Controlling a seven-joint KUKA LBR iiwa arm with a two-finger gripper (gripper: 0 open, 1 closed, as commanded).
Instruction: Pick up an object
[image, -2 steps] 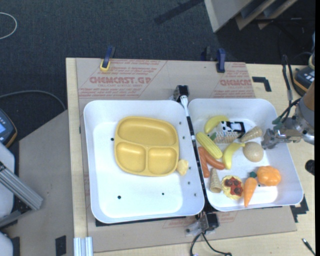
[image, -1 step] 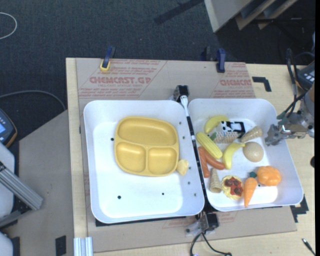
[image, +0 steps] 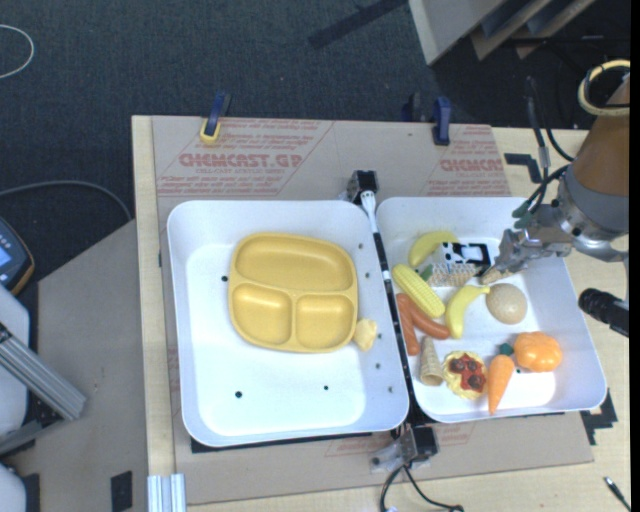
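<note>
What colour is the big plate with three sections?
The divided plate is yellow, seen best in the camera view, in the left bin.

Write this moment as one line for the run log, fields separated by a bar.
gripper: low over right bin, near cow toy | grasp: unclear | left bin: yellow divided plate | phase: reaching
</note>
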